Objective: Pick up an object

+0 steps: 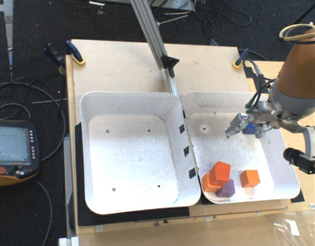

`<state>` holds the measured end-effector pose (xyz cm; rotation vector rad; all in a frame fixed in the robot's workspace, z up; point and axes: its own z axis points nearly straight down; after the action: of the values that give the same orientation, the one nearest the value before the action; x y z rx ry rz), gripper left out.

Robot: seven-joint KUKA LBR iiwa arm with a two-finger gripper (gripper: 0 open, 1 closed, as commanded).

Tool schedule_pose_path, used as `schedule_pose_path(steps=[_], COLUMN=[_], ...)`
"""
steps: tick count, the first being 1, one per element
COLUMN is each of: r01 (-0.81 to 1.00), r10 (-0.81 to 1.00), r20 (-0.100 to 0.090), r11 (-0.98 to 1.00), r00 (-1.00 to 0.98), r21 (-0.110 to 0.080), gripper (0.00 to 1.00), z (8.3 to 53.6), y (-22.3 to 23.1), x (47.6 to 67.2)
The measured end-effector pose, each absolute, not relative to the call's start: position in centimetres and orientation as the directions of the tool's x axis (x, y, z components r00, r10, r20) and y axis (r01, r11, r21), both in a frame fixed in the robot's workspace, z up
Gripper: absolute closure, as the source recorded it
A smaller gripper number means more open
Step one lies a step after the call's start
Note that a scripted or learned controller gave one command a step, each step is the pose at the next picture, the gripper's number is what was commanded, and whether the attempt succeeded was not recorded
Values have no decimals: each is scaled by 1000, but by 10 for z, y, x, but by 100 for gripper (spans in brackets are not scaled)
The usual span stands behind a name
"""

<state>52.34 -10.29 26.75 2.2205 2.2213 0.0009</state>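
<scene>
Near the front of the right bin (280, 188) lie several small blocks. An orange block (221, 170) leans on a second orange piece (210, 183), and a purple block (227, 189) touches them in front. An orange cube (249, 178) sits apart to the right. My gripper (240, 129) hangs over the middle of the right bin, behind the blocks and clear of them. A small blue shape (248, 128) shows at the gripper; I cannot tell whether it is a held thing or part of the hand.
The left bin (96, 111) stands beside the right one, their rims meeting at the middle. A slanted metal rail (150, 27) runs from the back down to the bins' shared edge. Clamps sit at the bench's back corners.
</scene>
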Motion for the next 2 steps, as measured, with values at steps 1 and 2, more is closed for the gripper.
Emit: schedule_pose_path(steps=[1,2], r01=[1000,1000], r10=[1000,1000], r20=[-5,-1], r11=[-6,0], r00=[6,0], r21=[-1,2], gripper=[0,0], z=[195,106], y=[-209,-223], x=[579,616])
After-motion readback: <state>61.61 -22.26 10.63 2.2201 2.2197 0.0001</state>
